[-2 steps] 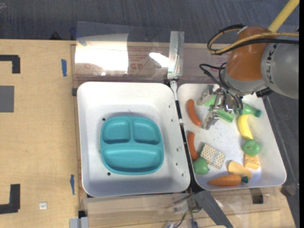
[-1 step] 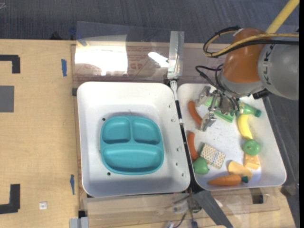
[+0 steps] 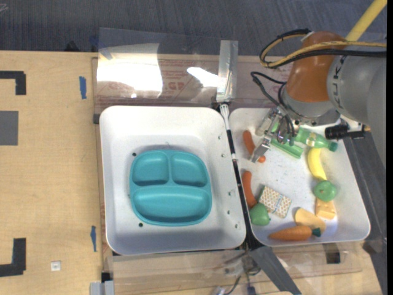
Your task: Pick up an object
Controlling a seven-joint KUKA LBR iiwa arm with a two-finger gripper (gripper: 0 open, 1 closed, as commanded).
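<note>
Bottom of frame first: you had a carrot [image 3: 293,233] along the lower edge of the right bin [image 3: 356,183], with a green round piece [image 3: 260,214], a cracker-like square [image 3: 274,201] and a yellow wedge [image 3: 306,217] just above it. Further up sat a green ball [image 3: 325,190], a banana [image 3: 315,163], a green block [image 3: 299,141] and two reddish sausage shapes [image 3: 248,188] along the bin's left wall. The left bin [image 3: 113,134] held a teal divided plate [image 3: 170,186].

Gripper [image 3: 265,145] was in the upper left of the right bin, tips low, nothing visibly between them. Couldn't tell you the finger gap, too cluttered there.

Nearest target looked like the upper sausage [image 3: 248,141], just left of the tips, possibly touching. Green block sat just right of them.

My read: you wanted the tips straddling one item only, centred across its short axis, clear of the bin wall, then close fully before lifting. Crowding was the main risk.
</note>
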